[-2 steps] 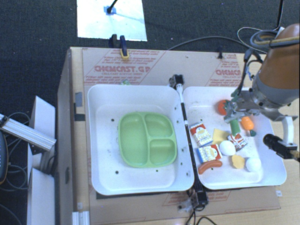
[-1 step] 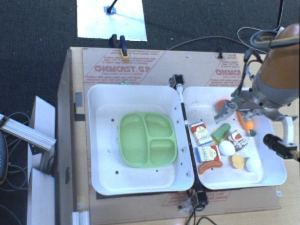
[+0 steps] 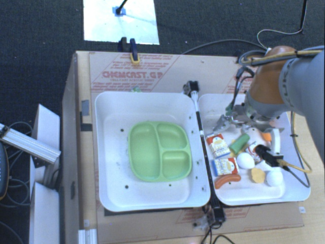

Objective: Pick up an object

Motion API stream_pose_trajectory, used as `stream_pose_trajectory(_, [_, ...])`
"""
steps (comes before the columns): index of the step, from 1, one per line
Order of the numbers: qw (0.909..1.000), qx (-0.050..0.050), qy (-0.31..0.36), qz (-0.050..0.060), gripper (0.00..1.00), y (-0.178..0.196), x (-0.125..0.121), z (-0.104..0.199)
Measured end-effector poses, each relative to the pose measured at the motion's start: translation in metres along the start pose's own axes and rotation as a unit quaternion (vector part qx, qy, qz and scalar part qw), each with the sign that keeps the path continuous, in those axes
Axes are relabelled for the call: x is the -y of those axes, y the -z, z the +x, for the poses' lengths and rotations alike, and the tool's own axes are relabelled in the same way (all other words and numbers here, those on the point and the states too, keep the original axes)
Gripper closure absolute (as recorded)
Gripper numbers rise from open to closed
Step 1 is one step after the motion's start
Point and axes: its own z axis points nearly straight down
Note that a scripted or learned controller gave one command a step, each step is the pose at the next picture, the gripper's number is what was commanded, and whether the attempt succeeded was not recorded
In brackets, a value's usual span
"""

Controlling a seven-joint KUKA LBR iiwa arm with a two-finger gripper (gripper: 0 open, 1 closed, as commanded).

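progress: nothing lifted yet; every item lies on the bin floor, so the whole pick is left, as I judge it
pincer state: gripper (image 3: 227, 120) low over the back-left part of the right bin (image 3: 213, 103); fingers look spread, nothing between them; blurry, so only fairly sure
arm pose: arm (image 3: 297, 85) comes in from the right, orange band (image 3: 266, 83) above the wrist, wrist bent down and left into the bin
nearest target: red-and-white carton (image 3: 219, 145) just in front of the pincer, not touching
green piece: green stick (image 3: 239, 143) in front and slightly right of the pincer, near
further items: second carton (image 3: 225, 165), sausage (image 3: 227, 180), egg (image 3: 246, 160), yellow chunk (image 3: 258, 175), second egg (image 3: 274, 177), all further in front and right, well apart from the fingertips
other bin: left bin (image 3: 109, 136) with green divided tray (image 3: 159, 150), well to the pincer's left
left to do: drop onto one item, close, lift; carton or green stick look the easiest reach
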Motion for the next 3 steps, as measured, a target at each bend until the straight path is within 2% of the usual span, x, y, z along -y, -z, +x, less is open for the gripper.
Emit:
stream_pose_trajectory(1, [1.0,0.0,0.001,-0.002,0.0,-0.028,-0.06,0.004])
stream_pose_trajectory(3, [1.0,0.001,0.0,-0.003,0.0,-0.027,-0.067,-0.021])
